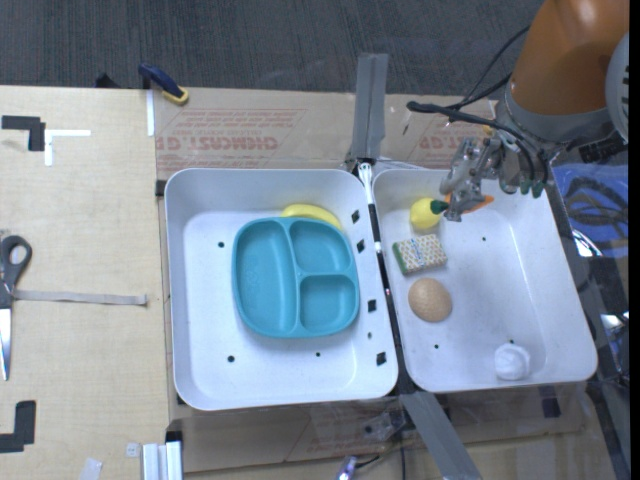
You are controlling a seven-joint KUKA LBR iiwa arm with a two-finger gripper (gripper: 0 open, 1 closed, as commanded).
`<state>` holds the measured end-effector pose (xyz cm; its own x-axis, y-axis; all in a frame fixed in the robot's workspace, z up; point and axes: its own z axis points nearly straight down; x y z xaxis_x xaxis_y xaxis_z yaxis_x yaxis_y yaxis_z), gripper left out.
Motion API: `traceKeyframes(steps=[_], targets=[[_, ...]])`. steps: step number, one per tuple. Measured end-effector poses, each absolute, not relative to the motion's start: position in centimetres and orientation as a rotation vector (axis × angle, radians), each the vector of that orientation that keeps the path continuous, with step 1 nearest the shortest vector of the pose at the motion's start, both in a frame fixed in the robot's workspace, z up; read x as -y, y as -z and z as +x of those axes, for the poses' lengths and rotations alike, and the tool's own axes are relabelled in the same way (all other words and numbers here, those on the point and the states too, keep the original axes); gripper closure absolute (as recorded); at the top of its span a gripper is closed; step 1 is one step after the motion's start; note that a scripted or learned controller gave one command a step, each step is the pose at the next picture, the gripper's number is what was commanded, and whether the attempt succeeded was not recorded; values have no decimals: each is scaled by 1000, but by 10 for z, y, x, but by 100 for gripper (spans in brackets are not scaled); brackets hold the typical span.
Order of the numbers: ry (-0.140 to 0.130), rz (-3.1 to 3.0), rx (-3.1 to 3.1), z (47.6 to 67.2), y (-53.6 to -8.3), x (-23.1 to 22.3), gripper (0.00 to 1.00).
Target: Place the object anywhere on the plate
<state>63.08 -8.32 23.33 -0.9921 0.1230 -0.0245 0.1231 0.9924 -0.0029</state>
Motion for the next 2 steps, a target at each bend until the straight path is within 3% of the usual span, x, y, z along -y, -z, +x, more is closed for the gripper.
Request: traceKeyframes(steps=[1, 2], targets=[[-1, -132, -3137, 568, -192, 31, 100], [-1, -511, -3094, 590, -234, -22, 100]])
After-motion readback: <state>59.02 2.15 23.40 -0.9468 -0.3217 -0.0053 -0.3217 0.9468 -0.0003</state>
